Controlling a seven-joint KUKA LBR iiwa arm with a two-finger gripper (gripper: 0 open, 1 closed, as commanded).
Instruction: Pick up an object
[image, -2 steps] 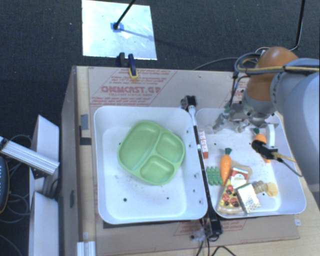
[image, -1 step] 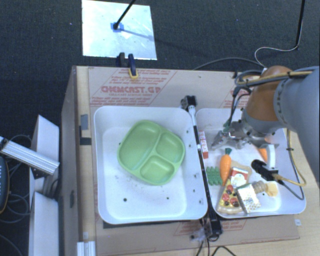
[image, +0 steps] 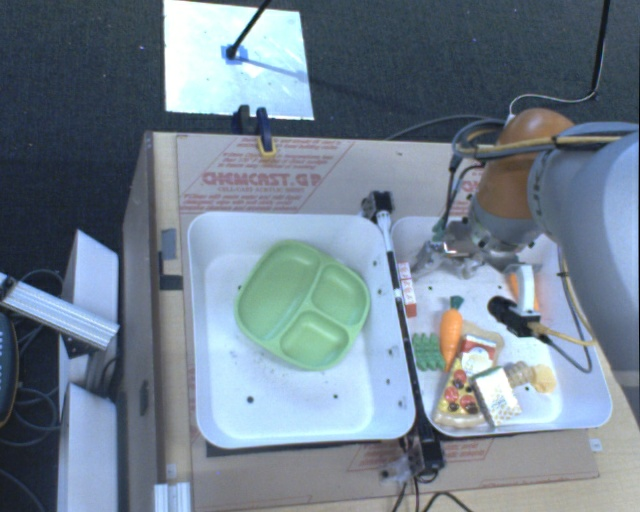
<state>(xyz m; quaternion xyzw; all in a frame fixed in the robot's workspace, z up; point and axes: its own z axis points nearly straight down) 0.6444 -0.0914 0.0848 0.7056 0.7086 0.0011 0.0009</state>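
Low over the far end of the right bin (image: 592, 402), gripper (image: 458, 252) tucked under the grey arm. Impossible to tell whether apart or together; nothing visibly clamped in it.

Candidate things all lying in the right bin, nearer than the gripper: a toy carrot (image: 450, 335) near the middle, a pizza slice (image: 458, 398) at the near left corner, a small box (image: 497, 395) resting on or against that slice, a green piece (image: 427, 350) just left of the carrot. Over in the left bin (image: 230, 425), well apart from the gripper, a green divided plate (image: 303, 303).

Likely ways to fail from here:
- Closing on bare bin floor, since no object appears to sit directly beneath the gripper.
- Coming down on the carrot's rounded side and squirting it sideways, probably into the green piece.
- Catching box and slice together, crowded as they are, then dropping one on the lift.
- Striking the bar (image: 400, 305) between the bins when reaching for anything hard against the left wall.

Hard to make out:
- Far right part of the right bin, covered by the arm.
- An orange piece (image: 525, 290) partly hidden beside a black part (image: 510, 315) with a cable; unclear whether that black part belongs to the rig or lies loose.
- A pale yellowish lump (image: 541, 378) right of the box, too blurred to name.
- Gripper tips themselves, lost against the metal above.
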